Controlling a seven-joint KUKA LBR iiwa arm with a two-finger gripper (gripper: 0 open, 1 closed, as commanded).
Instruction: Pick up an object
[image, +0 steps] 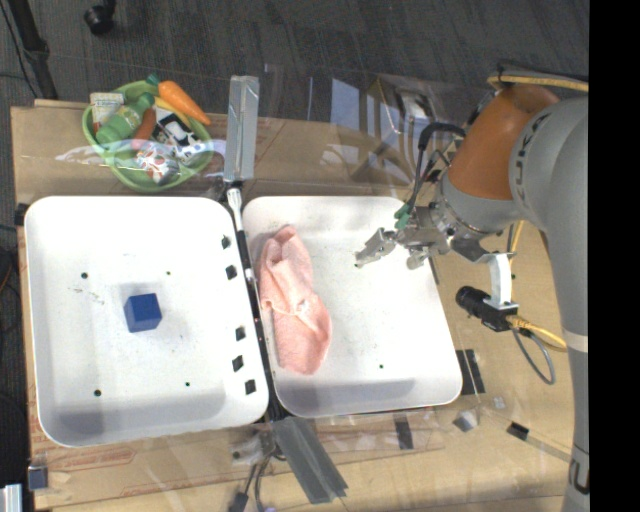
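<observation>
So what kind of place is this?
Probably a robot lab. A big robot arm reaches over two white bins, with a blue block and a pink cloth to practise grabbing.

The claw (392, 250) is small and seen from above at a slant, so the gap between its tips cannot be judged. Behind it, the arm (540, 150) runs off the picture's right side. Far across from the claw, the green bowl (150, 130) holds jumbled items too small to identify.
</observation>
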